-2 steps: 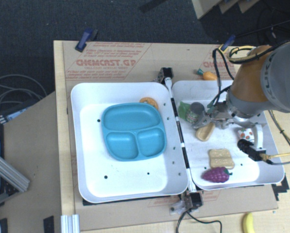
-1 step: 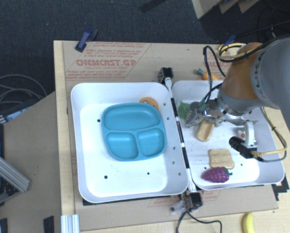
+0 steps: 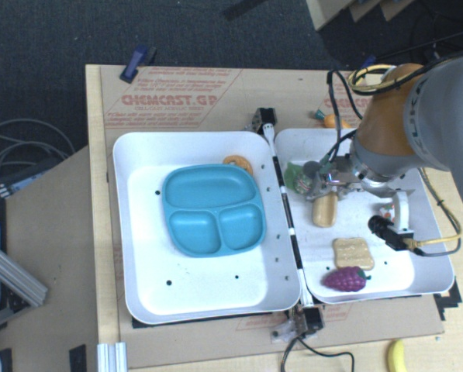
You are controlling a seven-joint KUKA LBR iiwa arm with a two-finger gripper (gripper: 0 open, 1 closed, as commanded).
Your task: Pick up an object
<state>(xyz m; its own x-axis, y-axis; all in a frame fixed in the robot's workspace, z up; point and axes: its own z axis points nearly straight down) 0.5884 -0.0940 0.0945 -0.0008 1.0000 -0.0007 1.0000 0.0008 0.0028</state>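
Observation:
My gripper [image 3: 326, 177] hangs low over the upper left part of the right bin [image 3: 425, 273], coming off the grey arm with its orange band [image 3: 386, 122]. Right under it, a green object [image 3: 297, 178] lies to its left and a tan oblong piece [image 3: 324, 210] just below it. I see nothing clearly held. Further down the same bin lie a tan square cracker [image 3: 351, 252] and a purple bunch of grapes [image 3: 345, 279]. A small brown ring-shaped item [image 3: 237, 162] rests in the left bin [image 3: 138, 208], at the top edge of the blue tray.
A blue three-compartment tray [image 3: 213, 208] takes up the middle of the left bin. A black and white part of the tool with a cable [image 3: 394, 227] reaches over the right bin's right side. A blue object [image 3: 136, 63] and a yellow item [image 3: 396, 355] lie outside the bins.

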